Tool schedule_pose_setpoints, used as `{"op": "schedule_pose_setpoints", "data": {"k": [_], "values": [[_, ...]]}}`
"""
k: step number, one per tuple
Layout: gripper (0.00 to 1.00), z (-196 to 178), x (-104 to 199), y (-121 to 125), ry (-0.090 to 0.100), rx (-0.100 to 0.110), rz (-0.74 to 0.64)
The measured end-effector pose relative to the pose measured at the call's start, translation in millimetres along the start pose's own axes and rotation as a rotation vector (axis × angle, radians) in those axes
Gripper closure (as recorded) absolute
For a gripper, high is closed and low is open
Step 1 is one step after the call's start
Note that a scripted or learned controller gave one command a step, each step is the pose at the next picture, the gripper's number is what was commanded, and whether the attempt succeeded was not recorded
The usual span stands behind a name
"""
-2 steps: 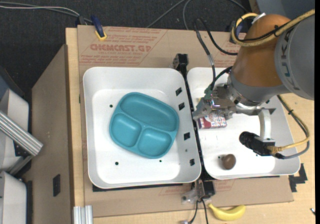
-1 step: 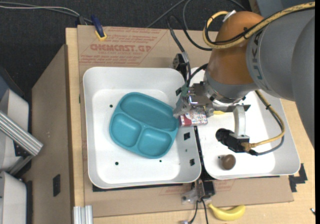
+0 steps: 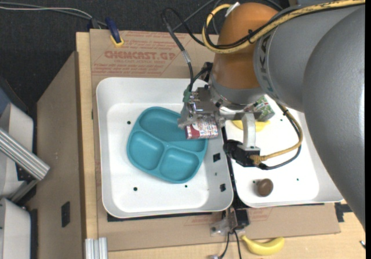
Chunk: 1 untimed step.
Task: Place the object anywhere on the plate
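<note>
**Operator:** Report the position of the arm (image 3: 301, 49).

**Inspector:** The arm enters from the right and covers much of the right bin (image 3: 295, 179). Its orange band (image 3: 243, 37) sits above the wrist. The jaws (image 3: 197, 117) hang over the right edge of the plate (image 3: 165, 145), close to the wall between the two bins.

**Operator:** State of the jaws?

**Inspector:** The jaws are closed on a small red and white packet (image 3: 202, 130). The packet shows directly beneath the fingers, at the upper right rim of the plate. Whether it touches the plate cannot be told.

**Operator:** Describe the plate.

**Inspector:** The plate is teal, with three compartments. It lies in the left bin (image 3: 116, 153), tilted relative to the bin walls. The packet is above the compartment nearest the arm.

**Operator:** Contents of the right bin?

**Inspector:** A small brown object (image 3: 264, 186) lies near the front wall. A yellow item (image 3: 259, 125) and a green printed item (image 3: 264, 108) are partly hidden under the wrist. A black cable (image 3: 243, 155) with a yellow section loops from the wrist over this bin.

**Operator:** Anything else on the surface?

**Inspector:** A cardboard sheet (image 3: 139, 52) with red print lies behind the bins. A yellow object (image 3: 264, 245) lies at the front edge, outside the bins.
</note>
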State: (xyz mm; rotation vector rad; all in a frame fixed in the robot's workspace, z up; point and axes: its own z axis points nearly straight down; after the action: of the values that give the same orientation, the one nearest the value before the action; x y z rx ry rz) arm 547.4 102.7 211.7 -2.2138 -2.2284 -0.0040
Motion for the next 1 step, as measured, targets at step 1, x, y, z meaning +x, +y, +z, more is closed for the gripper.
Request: {"op": "schedule_pose_setpoints", "data": {"k": [1], "values": [[1.00,-6.4,43.2,3.8,0.000,0.001,0.001]]}}
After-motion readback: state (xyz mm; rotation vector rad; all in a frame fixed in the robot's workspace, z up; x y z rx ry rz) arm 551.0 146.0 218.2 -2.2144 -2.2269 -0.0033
